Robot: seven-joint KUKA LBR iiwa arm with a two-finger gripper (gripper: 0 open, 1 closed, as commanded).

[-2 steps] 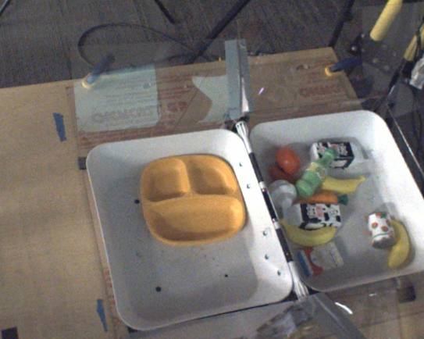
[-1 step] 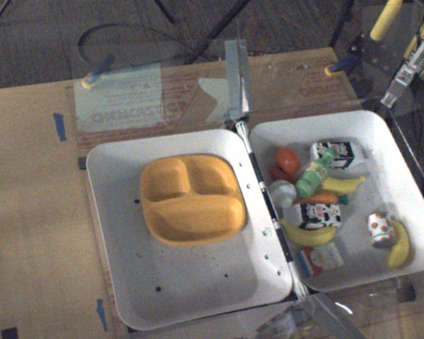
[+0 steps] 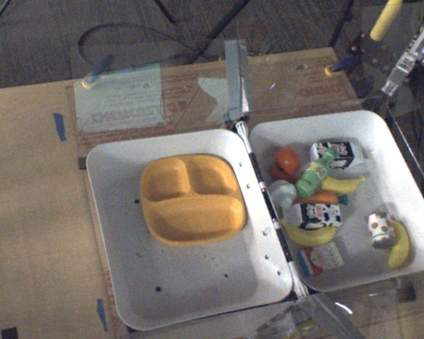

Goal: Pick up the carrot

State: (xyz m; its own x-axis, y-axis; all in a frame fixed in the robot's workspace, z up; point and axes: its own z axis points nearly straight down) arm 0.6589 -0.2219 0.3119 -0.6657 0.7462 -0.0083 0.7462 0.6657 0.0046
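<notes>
The carrot [image 3: 320, 198] is a short orange piece lying near the middle of the right bin [image 3: 399, 152]. It is wedged between a green bottle [image 3: 313, 178] above it and a black-and-white cow-print carton [image 3: 319, 216] below it. A yellow banana [image 3: 343, 183] lies just to its upper right. Part of the carrot is covered by these neighbours.
The right bin also holds a red vegetable [image 3: 285, 163], a second cow-print carton [image 3: 334, 153], a white cup [image 3: 282, 192], two more bananas [image 3: 307, 236] [image 3: 399, 244], a small can [image 3: 379, 227] and a flat packet [image 3: 321, 259]. An orange divided plate [image 3: 192, 199] sits in the left bin [image 3: 134, 279].
</notes>
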